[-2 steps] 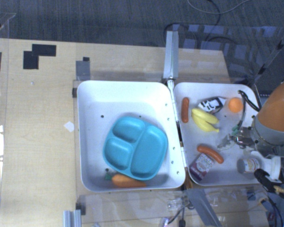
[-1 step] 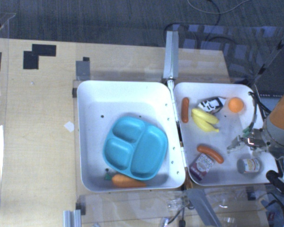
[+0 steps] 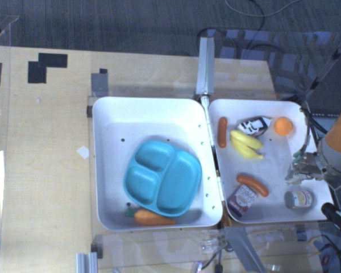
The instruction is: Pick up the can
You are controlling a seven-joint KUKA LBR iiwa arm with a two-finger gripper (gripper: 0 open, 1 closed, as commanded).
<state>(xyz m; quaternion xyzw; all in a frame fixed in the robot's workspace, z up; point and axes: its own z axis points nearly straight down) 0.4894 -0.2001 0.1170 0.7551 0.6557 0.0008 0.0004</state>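
My end effector [image 3: 303, 171] hangs over the right-hand side of the right bin [image 3: 271, 105], and from this height I cannot tell how it is set, open or closed. The can [image 3: 299, 198] is the nearest thing to it, just below it in the view, toward the bin's front edge, standing upright with its pale round top facing the camera; nothing of mine touches it as far as I can see.

A little farther, to the left of my end effector, a red sausage [image 3: 253, 185] lies at a slant, and touching it on its lower side is a dark red pouch [image 3: 241, 200] against the front wall. Up and away from me, toward the back of the bin, an orange ball [image 3: 282, 126] sits near the far right corner. Beside it to the left is a black-and-white object [image 3: 254, 125], with a yellow banana [image 3: 246, 143] just in front of that. A second sausage [image 3: 222, 132] stands lengthwise close to the wall shared by the two bins.

Well apart from my end effector, in the left bin [image 3: 111, 152], a blue divided plate [image 3: 162, 177] rests tilted, and an orange carrot [image 3: 153, 218] lies beside its front edge. Both bins sit on the wooden desk [image 3: 45, 164]
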